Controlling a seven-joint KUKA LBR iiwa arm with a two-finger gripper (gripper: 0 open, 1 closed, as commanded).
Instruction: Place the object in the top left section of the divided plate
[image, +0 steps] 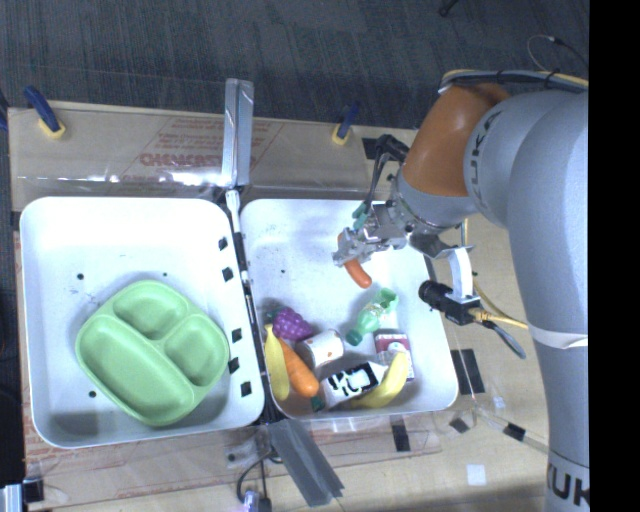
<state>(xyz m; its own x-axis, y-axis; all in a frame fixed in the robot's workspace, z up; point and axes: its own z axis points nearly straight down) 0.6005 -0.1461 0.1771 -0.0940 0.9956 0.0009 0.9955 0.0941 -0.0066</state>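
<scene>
The arm (520, 170) reaches in from the right and hangs over the right bin (300, 225), so that its gripper (358, 252) is above the bare upper part of this bin, apart from the heap of toy food at the lower edge. The left bin (60, 240) carries the green plate (150, 350), which lies flat with its sections up, and the top left section (150, 305) has nothing in it, probably because it waits for the object. A small orange piece, maybe a carrot (358, 272), sits right at the fingertips and seems to be lifted off the floor of the bin; I judge that the gripper is closed on it, but the fingers themselves are too small to see well. In the heap lie a second carrot (300, 372), two bananas (393, 380), purple grapes (292, 323), a green bottle (368, 318) and a white cup (324, 348). Behind the bins a board (180, 145) has faint red print that I cannot read, and the carton (352, 381) shows black marks, also unclear
</scene>
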